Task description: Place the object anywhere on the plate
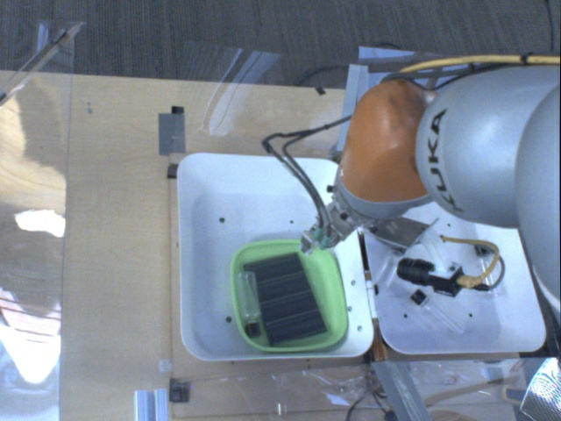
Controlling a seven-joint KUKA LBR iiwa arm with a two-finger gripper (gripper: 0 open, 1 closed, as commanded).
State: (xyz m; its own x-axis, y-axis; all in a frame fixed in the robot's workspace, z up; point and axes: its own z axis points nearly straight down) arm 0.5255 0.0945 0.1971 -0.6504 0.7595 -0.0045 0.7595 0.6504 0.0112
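We are recording a pale wooden desk [114, 235] that is carrying two shallow white bins side by side. The left white bin [202, 235] is holding a light green, square plastic plate with rounded corners [331, 283]. The plate is sitting toward that bin's lower right corner as the camera sees it, close against the bin's lower and right walls.

The task's thing, a black rectangular block with a ridged top [289, 298], is lying flat on the plate. It is covering most of the plate's middle and is turned slightly out of line with the plate's edges. Its long sides are running from the plate's upper edge toward its lower edge. A clear plastic strip [249, 293] is lying along the block's left side, also within the plate's rim.

The grey arm with the orange band [386, 147] is reaching in from the right and is covering the upper part of the right white bin [500, 331]. Its hand [317, 237] is hanging at the plate's upper right corner, just above the block's upper right end. We are noting nothing held in the hand. We cannot tell whether the hand is released or clenched, nor whether it is touching the plate's rim.
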